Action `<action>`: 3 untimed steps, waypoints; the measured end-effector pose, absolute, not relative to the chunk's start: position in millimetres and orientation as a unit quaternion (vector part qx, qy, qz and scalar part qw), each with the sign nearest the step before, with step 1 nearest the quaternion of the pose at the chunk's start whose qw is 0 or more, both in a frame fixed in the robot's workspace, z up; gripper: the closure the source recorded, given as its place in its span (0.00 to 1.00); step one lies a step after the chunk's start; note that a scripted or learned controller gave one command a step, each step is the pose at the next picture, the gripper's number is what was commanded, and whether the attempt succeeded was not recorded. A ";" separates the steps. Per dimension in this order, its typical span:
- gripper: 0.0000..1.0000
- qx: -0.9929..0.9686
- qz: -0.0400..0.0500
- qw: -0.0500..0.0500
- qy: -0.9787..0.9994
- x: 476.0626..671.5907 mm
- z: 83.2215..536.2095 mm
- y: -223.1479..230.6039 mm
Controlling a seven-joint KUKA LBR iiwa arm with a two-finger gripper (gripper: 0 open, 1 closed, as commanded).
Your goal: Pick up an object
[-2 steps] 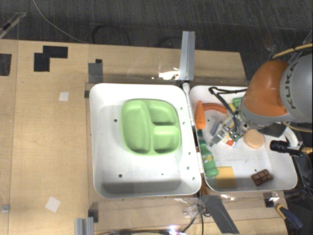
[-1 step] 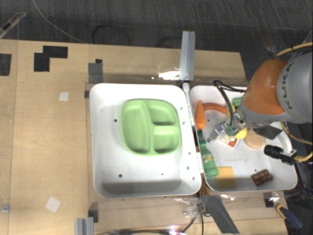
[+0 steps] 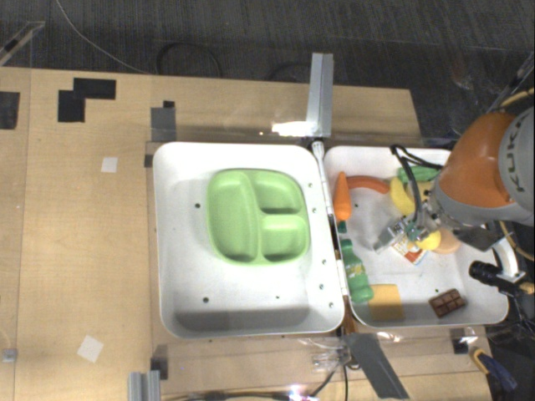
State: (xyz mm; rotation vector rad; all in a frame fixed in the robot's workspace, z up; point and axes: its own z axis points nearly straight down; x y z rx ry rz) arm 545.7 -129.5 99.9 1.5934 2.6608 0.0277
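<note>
My gripper (image 3: 399,230) reaches down into the middle of the right bin (image 3: 485,312), under the arm's orange band (image 3: 475,167). It sits among a cluster of small items: a red and white packet (image 3: 410,251), a yellow piece (image 3: 430,241) and a peach-coloured piece (image 3: 448,242) just to its right. A yellow banana (image 3: 402,195) lies right behind it. The arm hides part of this cluster. I cannot see anything held.
The right bin also holds an orange carrot (image 3: 342,194), a green bottle (image 3: 357,276) along its left wall, a yellow block (image 3: 385,300) and a brown chocolate bar (image 3: 446,303) near the front. A green divided plate (image 3: 255,215) lies in the left bin (image 3: 180,295).
</note>
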 end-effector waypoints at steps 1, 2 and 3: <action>0.00 0.512 0.008 0.017 0.859 548.7 99.3 -134.2; 0.00 0.503 0.008 0.019 0.864 545.6 99.4 -137.5; 0.00 0.473 0.006 0.025 0.880 533.6 100.2 -134.6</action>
